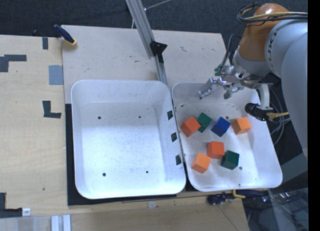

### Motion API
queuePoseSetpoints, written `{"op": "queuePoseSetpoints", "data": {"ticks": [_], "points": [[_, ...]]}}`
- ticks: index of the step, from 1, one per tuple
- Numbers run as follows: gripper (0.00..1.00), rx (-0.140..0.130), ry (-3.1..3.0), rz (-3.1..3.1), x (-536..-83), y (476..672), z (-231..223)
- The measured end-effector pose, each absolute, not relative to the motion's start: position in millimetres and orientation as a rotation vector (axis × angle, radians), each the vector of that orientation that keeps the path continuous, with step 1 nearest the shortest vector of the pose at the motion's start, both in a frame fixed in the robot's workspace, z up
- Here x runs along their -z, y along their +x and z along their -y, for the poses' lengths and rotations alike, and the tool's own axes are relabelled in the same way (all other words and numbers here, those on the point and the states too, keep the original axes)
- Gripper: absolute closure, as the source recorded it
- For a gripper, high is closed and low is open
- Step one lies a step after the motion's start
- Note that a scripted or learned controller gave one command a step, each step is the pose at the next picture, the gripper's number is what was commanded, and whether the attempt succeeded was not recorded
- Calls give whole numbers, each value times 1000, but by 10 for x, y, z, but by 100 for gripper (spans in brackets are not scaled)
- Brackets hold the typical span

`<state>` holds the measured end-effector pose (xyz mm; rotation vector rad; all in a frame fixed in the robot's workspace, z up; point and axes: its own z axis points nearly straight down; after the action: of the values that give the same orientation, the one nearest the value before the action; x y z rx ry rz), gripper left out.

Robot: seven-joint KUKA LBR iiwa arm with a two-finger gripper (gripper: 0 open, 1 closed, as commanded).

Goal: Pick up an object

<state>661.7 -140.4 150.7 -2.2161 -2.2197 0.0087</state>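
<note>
Over the right bin's (260, 175) far end the gripper (216, 93) hangs, fingers spread apart with nothing between them. Below it sit the blocks: an orange block (189, 126) touching a green block (204, 121), a blue block (220, 126) beside another orange one (241, 125), and nearer the front two more orange blocks with a dark green one (230, 160).
</note>
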Motion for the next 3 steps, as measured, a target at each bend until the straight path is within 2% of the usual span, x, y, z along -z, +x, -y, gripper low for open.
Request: {"op": "queuePoseSetpoints", "data": {"ticks": [1, 2, 3], "points": [[0, -9, -2216, 2220, -960, 6599, 1394], [100, -3, -2216, 2225, -1099, 6617, 1386], [100, 4, -2221, 2226, -1546, 6599, 1325]]}}
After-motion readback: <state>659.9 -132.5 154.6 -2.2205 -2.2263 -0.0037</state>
